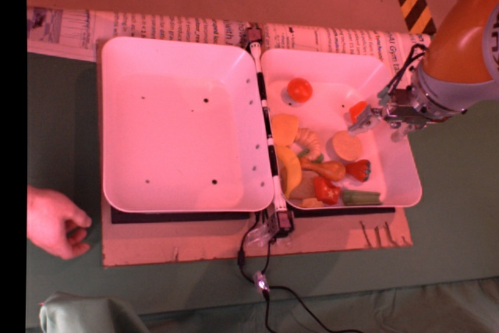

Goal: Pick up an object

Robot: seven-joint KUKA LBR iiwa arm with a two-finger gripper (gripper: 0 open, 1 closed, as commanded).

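Reaching in over the right bin (399, 168), the arm's hand (366, 119) hovers at the far right side beside a small orange-red piece (357, 110); whether its grip is apart or together cannot be told. Toy foods crowd the bin's near half: a red tomato (299, 90), a pale round slice (347, 145), a red pepper (327, 190), green stalks (361, 197). These look light, hard and smooth, likely slippery; the tomato, sitting apart, seems best pinched across its middle. The left bin (125, 58) adjoins it.

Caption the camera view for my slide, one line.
Claw poised over the right bin of toy food, near a small red piece.
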